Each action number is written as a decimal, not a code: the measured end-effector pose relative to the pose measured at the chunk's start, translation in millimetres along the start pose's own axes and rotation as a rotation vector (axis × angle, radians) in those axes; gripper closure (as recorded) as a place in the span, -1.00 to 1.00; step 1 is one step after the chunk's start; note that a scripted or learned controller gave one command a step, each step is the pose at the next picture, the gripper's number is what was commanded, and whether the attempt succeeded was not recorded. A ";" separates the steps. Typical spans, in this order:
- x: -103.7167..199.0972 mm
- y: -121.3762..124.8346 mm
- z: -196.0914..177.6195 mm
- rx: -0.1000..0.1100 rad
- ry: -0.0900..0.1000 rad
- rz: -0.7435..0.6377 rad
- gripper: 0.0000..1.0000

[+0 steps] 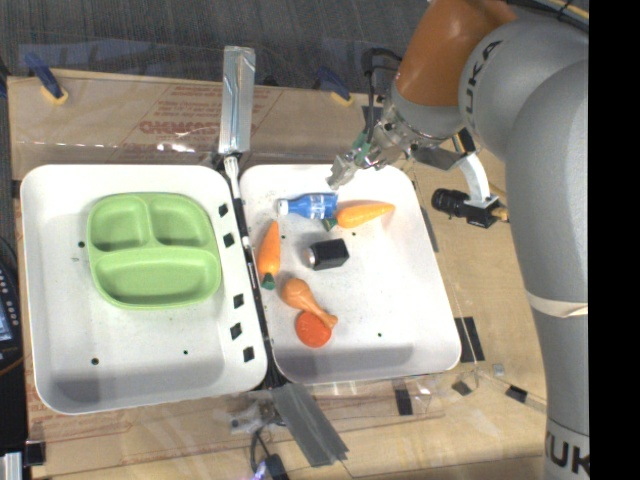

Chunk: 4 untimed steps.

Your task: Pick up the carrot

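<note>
The carrot [268, 252] lies in the right bin [420, 338] near its left wall, green tip toward the camera — a second carrot [365, 212] lies farther back beside a blue bottle [308, 206]. A black block [327, 254] and an orange gourd-shaped toy [307, 312] lie nearby. The gripper [345, 171] hovers above the bottle, holding nothing — its opening I cannot tell. The left bin [40, 298] holds a green divided plate [153, 248].

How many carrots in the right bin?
2. One carrot lies by the bin's left wall, next to the divider. The other carrot lies near the back, beside the blue bottle, just below the gripper.
</note>
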State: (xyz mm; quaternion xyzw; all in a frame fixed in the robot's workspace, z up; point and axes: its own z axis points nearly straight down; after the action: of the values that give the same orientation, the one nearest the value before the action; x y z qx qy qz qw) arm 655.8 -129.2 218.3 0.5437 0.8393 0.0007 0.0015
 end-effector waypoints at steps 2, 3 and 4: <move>-35.0 -14.0 12.4 0.003 0.000 0.217 -1.00; -76.7 -28.6 117.4 -0.008 -0.008 0.101 -1.00; -72.4 -24.2 106.1 -0.011 -0.001 0.092 1.00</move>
State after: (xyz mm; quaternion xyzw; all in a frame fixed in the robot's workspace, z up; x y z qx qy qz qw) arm 663.7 -205.2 112.3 0.5816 0.8134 0.0052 0.0051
